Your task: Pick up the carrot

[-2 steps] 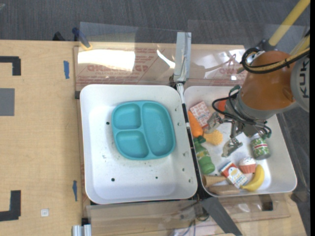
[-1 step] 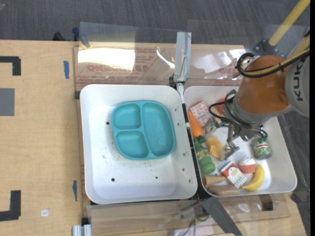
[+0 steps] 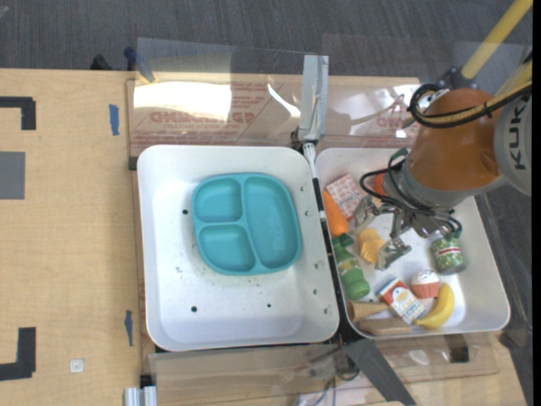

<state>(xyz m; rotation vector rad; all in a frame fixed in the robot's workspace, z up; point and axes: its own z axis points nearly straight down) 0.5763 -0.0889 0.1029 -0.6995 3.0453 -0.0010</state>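
Orange carrot is lying against the right bin's left wall; gripper is hovering beside it, jaws apart, gripping nothing.

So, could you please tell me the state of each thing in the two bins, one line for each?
carrot: lying at the right bin's left wall, not gripped
gripper: low in the right bin, above the yellow item, right of the carrot
teal plate: flat in the left bin, nothing in its three compartments
banana: lying near the front
green jar: upright near the right side
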